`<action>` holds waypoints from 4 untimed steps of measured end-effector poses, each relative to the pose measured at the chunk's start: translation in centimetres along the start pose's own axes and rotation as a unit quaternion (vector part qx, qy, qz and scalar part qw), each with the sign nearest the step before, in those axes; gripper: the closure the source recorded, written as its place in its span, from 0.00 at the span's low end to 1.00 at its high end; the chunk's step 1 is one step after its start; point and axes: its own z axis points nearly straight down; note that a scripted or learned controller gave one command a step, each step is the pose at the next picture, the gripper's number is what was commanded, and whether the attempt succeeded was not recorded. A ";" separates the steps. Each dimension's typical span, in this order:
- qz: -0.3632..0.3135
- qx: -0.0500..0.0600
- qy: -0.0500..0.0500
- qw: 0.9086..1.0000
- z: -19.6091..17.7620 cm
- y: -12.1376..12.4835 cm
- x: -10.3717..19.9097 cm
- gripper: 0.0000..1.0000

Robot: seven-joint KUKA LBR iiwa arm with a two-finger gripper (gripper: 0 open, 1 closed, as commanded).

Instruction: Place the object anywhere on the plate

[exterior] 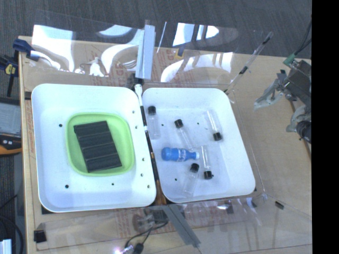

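A light green plate (125, 142) lies in the left white bin (42, 142). A dark ridged rectangular block (97, 145) rests flat on the plate's middle. In the right white bin (233, 173) lie a small blue bottle (179, 154) and several clear vials with black caps, among them one vial (183, 134) just above the bottle. My gripper (271, 97) hangs at the right edge of the view, outside the right bin and over the bare bench, far from the plate. Nothing shows in it.
A grey bar (144, 52) stands upright behind the gap between the bins. Clear plastic sheeting (249, 62) rings the back and right of the bins. Cables and clamps (10, 62) sit at the bench's left edge.
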 end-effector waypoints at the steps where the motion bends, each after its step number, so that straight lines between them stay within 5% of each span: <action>1: 0.035 0.000 0.000 0.999 0.1 0.2 -0.3 0.00; 4: 0.237 -0.003 0.000 0.971 0.1 0.7 -0.8 0.00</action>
